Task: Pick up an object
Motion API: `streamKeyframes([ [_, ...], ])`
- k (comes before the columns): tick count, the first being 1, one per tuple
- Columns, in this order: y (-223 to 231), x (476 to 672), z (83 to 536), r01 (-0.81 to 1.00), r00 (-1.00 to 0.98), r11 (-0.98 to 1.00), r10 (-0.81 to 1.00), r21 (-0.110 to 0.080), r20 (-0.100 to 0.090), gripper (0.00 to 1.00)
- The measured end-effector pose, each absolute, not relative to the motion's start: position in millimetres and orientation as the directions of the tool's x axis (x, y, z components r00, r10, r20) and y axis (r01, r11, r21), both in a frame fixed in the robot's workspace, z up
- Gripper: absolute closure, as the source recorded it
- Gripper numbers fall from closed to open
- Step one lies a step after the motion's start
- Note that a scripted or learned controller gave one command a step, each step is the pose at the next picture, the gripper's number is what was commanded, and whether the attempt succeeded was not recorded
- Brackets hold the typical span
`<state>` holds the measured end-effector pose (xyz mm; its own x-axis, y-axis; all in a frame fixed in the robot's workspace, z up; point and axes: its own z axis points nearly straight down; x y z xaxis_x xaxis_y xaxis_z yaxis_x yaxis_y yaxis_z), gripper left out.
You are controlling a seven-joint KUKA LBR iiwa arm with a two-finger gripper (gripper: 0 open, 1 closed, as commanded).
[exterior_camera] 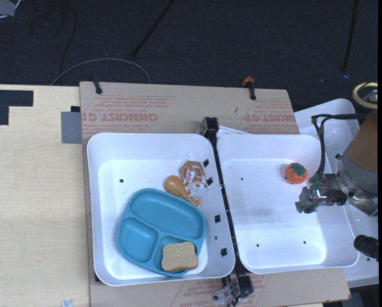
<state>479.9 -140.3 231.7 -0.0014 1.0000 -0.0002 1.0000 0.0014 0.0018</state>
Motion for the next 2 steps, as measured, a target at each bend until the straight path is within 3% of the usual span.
streamKeyframes([
  [2,-30.2,479.4,230.3,1.0,-0.005,0.005,1.0,-0.004,0.003,1.0],
])
